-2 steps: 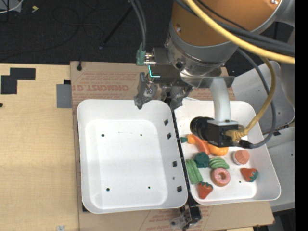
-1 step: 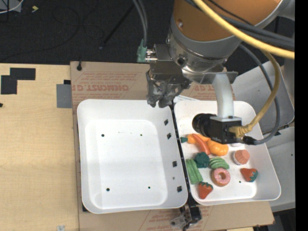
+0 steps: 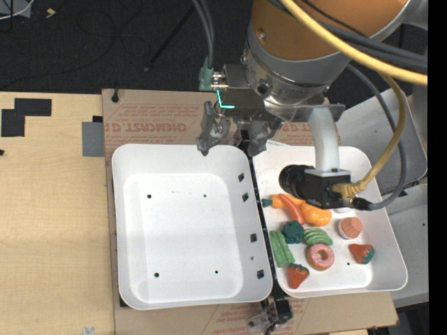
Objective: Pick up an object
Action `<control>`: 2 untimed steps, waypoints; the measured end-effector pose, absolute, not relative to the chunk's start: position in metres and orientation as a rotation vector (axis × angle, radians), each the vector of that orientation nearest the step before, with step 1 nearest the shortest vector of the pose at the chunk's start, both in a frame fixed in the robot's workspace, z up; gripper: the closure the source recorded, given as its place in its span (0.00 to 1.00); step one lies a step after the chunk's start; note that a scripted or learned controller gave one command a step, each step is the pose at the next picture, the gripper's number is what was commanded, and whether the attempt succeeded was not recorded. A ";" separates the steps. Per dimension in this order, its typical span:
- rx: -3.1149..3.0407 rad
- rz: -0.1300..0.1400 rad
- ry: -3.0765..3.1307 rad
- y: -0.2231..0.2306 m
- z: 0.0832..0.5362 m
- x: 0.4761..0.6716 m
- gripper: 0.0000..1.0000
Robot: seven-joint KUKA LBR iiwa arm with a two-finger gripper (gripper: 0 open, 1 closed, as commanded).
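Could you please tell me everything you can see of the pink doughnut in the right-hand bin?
The pink doughnut is a small toy ring, seemingly plastic, with pink icing and a dark centre hole. It lies flat on the floor of the right bin, near its front. A green sliced piece touches its upper edge; a strawberry sits close at its lower left.

The arm (image 3: pixel 328 19) hides the right bin's (image 3: pixel 391 271) far rim.

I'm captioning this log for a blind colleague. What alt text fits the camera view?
A grey and orange robot arm's gripper hangs open over the far edge between two white bins, holding nothing. The right bin holds toy food: an orange carrot, strawberries, a pink donut and green vegetables. The left bin sits beside it.
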State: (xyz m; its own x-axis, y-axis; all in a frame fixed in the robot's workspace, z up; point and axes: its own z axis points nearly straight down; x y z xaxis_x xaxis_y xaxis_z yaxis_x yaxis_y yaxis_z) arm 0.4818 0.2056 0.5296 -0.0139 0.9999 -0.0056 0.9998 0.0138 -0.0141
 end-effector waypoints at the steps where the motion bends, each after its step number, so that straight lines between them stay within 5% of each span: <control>1: -2.195 0.026 -2.237 0.206 0.539 0.482 1.00; 2: -2.193 0.028 -2.238 0.206 0.539 0.482 0.00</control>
State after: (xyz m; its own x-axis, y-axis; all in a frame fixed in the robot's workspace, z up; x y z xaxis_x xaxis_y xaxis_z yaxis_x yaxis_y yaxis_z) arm 0.4818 0.2063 0.5389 -0.0206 0.9998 -0.0071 0.9996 0.0205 -0.0184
